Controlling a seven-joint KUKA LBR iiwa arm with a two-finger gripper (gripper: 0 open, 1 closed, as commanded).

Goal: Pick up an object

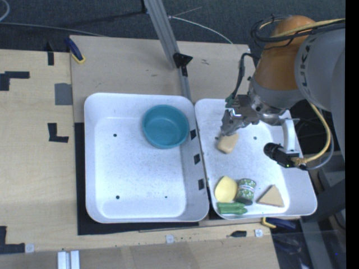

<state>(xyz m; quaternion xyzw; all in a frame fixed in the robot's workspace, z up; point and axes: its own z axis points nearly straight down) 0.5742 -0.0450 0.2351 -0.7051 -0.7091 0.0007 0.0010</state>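
Observation:
My gripper (229, 132) hangs over the upper left of the right bin (297, 206), reaching in from the right under the orange band. A small beige lump (227, 145) lies directly below its tip, touching or nearly touching it; whether it is gripped I cannot tell. Along the right bin's front edge sit a yellow round fruit (225, 189), a small green can (245, 191), a green pod-shaped piece (231, 208) and a tan wedge (271, 196).
A blue bowl (164, 126) stands upright at the back of the left bin (112, 172). A slanted metal pole (165, 32) comes down to the gap between the bins. Black cabling (279, 153) hangs off the arm over the right bin.

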